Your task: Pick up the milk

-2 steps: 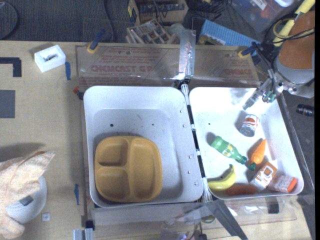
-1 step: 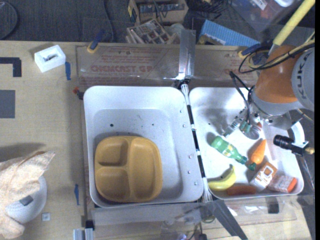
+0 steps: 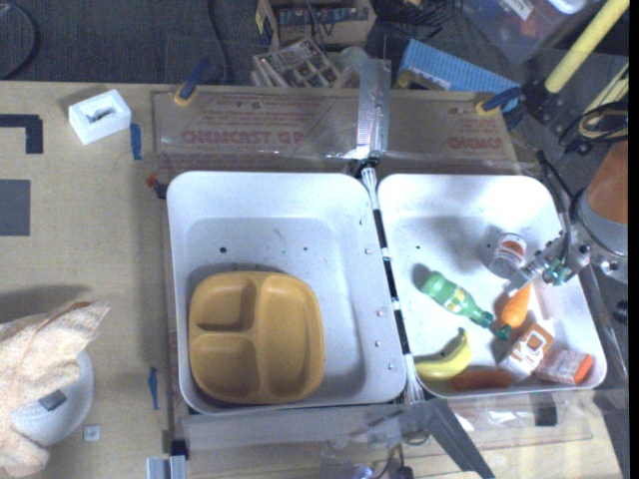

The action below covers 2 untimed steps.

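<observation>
The milk (image 3: pixel 529 348) is a small white carton with orange markings, lying near the front right corner of the right bin (image 3: pixel 449 203). My gripper (image 3: pixel 552 267) hangs low over the right side of that bin, above and behind the carton. It is close to a silver can (image 3: pixel 508 251) and the top of an orange carrot (image 3: pixel 514 306). The carrot lies between the gripper and the milk. Nothing shows held in the gripper.
In the right bin lie a green bottle (image 3: pixel 451 296), a banana (image 3: pixel 445 358), a red sausage (image 3: pixel 483 378) and an orange packet (image 3: pixel 575 368) beside the milk. The left bin (image 3: pixel 200 203) holds a yellow divided plate (image 3: pixel 257 336). A cloth (image 3: pixel 40 352) lies at far left.
</observation>
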Available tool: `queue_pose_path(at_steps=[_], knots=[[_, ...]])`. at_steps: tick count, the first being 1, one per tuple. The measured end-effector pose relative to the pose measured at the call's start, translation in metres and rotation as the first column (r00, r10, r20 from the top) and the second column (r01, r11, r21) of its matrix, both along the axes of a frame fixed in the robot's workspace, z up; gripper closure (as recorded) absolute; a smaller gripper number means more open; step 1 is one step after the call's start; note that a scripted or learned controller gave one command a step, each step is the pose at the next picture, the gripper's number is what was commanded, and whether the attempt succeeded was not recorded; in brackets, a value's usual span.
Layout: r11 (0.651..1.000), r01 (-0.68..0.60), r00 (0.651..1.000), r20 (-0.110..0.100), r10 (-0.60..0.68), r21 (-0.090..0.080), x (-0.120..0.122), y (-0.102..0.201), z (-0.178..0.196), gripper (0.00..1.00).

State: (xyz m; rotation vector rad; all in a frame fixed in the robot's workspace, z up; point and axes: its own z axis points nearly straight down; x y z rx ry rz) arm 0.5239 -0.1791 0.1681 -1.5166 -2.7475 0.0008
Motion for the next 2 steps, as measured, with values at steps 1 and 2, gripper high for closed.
queue_pose_path(at_steps=[1, 2], knots=[[0.872, 0.489, 0.872, 0.005, -0.489, -0.004, 0.012, 0.031, 0.071, 1.0], [0.683, 0.73, 0.683, 0.005, -0.73, -0.005, -0.017, -0.024, 0.126, 1.0]])
